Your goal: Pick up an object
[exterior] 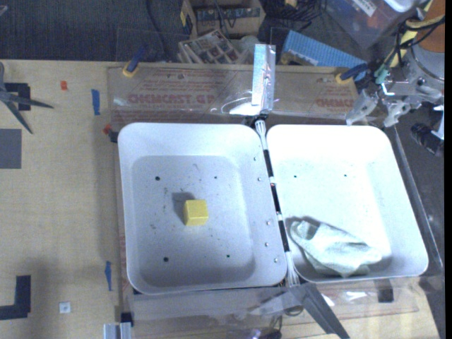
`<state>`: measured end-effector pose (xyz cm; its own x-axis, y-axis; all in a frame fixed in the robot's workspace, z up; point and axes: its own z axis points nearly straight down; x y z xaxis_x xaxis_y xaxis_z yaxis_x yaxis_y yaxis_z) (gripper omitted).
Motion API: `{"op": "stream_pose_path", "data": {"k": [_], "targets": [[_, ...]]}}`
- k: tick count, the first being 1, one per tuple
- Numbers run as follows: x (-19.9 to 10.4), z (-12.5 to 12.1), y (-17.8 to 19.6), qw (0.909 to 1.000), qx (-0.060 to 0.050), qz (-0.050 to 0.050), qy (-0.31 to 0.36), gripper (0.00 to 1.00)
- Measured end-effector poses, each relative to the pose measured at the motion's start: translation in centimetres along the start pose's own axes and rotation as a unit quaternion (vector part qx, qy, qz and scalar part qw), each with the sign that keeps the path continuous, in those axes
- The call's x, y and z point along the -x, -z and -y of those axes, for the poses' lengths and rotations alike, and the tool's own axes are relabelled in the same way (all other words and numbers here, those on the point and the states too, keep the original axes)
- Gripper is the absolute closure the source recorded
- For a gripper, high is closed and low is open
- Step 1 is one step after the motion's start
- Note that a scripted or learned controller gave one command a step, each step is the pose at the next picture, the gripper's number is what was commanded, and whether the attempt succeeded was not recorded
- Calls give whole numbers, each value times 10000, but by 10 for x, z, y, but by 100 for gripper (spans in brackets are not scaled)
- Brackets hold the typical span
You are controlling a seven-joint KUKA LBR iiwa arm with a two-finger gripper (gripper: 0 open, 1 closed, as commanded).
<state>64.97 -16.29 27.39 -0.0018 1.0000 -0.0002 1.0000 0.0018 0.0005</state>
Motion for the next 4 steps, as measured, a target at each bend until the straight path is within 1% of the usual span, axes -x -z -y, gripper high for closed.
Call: {"op": "stream_pose_path", "data": {"k": [1,2,3,4], "targets": [[-21,62,-77,9992,3,1,391,0],[11,92,-186,9996,38,5,-290,0],[-22,62,-186,9892,44,3,-1468,0],[-22,61,-174,9890,68,2,-1475,100]]}}
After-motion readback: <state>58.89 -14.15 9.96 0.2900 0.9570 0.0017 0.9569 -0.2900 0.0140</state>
